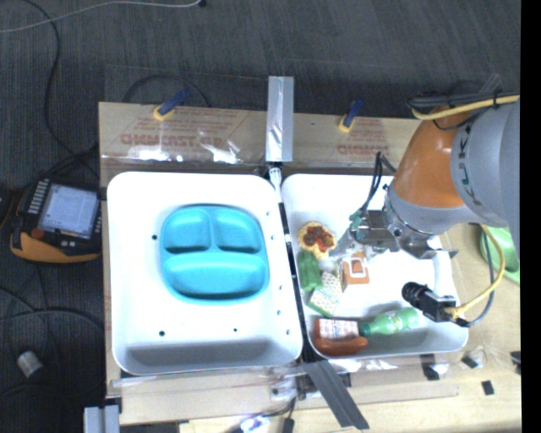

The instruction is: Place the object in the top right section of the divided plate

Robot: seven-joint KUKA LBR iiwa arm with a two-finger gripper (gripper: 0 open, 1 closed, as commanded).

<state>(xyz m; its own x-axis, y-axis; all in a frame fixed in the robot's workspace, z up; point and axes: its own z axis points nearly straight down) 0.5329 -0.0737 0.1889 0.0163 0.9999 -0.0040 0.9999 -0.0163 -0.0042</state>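
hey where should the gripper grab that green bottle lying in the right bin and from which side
Probably across its body, coming straight down from above. The green bottle lies on its side near the right bin's front wall, its length running along that wall. Closing across its narrow width suits it; the sausage-like toy crowds its left end, so aim mid-body.

And here we are in a robotics lab — no kitchen, this. Two white bins (127, 279) sit side by side on a makeshift bench of cardboard (182, 131), held down with clamps (172, 105). Dark carpet (51, 76) all round, loose cables (34, 25) trailing over it, and a handheld control pendant (55, 221) lying on the floor at left — the grey and orange industrial arm (461, 169) reaches in from the right.
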